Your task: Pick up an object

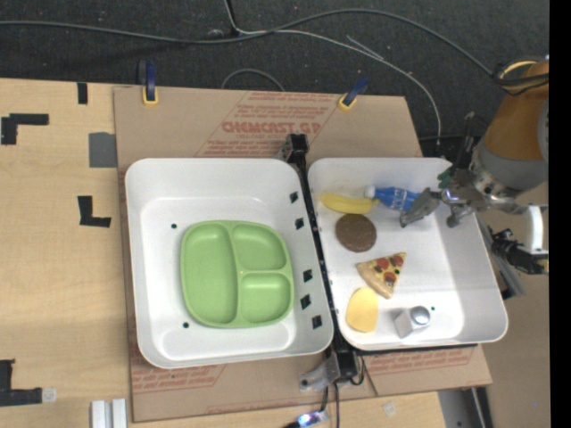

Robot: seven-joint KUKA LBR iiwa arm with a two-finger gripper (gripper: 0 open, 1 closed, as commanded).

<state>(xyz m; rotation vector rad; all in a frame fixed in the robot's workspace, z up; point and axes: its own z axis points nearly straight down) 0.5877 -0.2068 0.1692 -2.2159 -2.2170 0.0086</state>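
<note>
I have the arm point(517, 141) reaching in from the right, and its gripper point(433, 205) sits low over the upper right part of the right bin point(464, 266). From here the two fingers look spread apart, one pointing toward the bin's middle and the other nearer the arm, and I see nothing between them, so I count the hand as open and carrying nothing. The closest thing to it is the blue and white bottle point(390, 195), lying on its side just beside the leading fingertip; I can't tell whether they touch. A little farther out from the hand, past the bottle, lies the banana point(346, 203), and just below that the brown cookie point(355, 232). Down from the hand, toward the bin's near side, are the pizza slice point(384, 273), the yellow chip-shaped piece point(361, 310) and a small grey cup point(415, 319). Well apart from the hand, across the divider, the left bin point(147, 239) holds a green divided plate point(236, 271). By my reading the pick is barely begun: the approach is made, but no object is grasped and none is lifted. What's left is closing on something, most likely the bottle, and raising it clear of the bin.
</note>
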